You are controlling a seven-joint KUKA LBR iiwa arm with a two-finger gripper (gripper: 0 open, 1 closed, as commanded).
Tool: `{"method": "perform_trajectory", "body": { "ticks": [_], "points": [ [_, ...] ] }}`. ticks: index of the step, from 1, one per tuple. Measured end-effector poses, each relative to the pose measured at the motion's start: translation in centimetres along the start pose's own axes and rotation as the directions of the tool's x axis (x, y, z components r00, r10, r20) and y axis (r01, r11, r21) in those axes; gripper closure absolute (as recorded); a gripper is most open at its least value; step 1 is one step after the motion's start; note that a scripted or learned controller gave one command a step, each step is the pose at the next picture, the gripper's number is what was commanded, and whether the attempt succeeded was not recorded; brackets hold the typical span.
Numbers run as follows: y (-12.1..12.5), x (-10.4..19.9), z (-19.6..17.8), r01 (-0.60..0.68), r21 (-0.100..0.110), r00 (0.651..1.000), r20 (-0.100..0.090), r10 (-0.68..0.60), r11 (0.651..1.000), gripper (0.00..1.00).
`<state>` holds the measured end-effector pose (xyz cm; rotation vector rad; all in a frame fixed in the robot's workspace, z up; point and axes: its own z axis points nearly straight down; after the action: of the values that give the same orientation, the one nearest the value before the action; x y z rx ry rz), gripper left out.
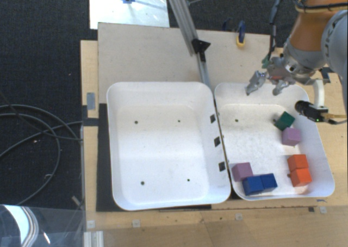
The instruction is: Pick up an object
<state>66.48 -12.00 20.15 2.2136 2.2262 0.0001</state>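
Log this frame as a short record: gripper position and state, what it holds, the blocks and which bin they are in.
gripper: over the far edge of the right bin, fingers open
held: nothing
blocks: green block, purple block, orange blocks, second purple block, blue blocks
location: all in right bin
left bin: beside it

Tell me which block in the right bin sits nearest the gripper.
The dark green block, at the top of the cluster, lies closest to the gripper. The purple, orange and blue blocks all sit farther down the bin.
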Motion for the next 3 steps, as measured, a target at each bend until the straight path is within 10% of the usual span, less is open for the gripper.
{"method": "perform_trajectory", "body": {
  "ticks": [1,3],
  "points": [
    [-5.2,6.0,-10.4,0.004,-0.008,1.0,-0.003,-0.004,1.0,0.0],
    [-7.3,2.8,-26.0,-0.004,-0.007,1.0,0.0,0.004,1.0,0.0]
  ]
}}
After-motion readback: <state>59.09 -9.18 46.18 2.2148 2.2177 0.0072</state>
